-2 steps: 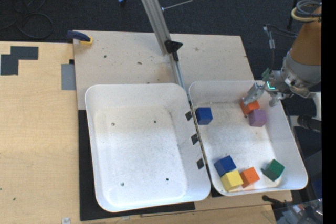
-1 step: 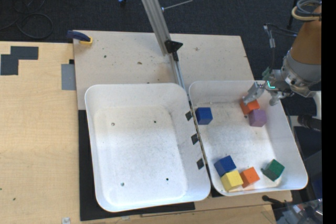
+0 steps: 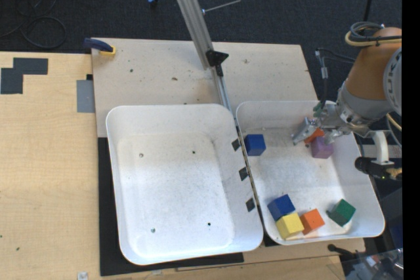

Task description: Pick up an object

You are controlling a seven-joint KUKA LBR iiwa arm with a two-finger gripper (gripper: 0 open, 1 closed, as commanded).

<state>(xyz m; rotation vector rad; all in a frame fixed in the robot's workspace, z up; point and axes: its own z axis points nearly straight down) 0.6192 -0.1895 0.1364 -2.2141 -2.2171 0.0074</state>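
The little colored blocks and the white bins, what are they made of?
Blocks such as the blue cube and green block: probably painted wood or plastic, with flat matte faces and crisp edges. White bins: likely molded plastic, with smooth rounded rims.

Bench [image 3: 164, 72] w/ 2 white bins [image 3: 170, 187], maybe clamp [image 3: 100, 46]

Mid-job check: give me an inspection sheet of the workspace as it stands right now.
Surface: two white bins side by side on the bench; left bin, right bin.
Job's things: all in the right bin. Blue cube by the divider; second blue cube, yellow cube, orange cube and green cube clustered at the near edge; purple block under the pincer.
Clutter: nothing seen.
Grippers: pincer low over the purple block; grasp cannot be told.
Cables: loose cables on the floor behind.
Surroundings: slanted aluminium bar.
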